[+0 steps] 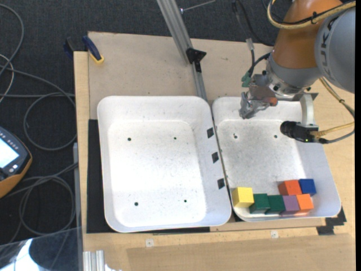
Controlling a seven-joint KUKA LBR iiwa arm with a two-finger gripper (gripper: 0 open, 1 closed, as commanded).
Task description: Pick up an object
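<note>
Blocks sit clustered along the near edge of the right bin, untouched. My end effector hangs over that bin's far corner, well apart from them; whether it's released or clenched, I cannot tell. Nothing's picked yet.

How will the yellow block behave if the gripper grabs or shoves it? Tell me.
The yellow block looks rigid and flat-faced, so it should slide rather than roll. It sits against the green block near the bin's front wall, so a shove would probably jam it there.
</note>
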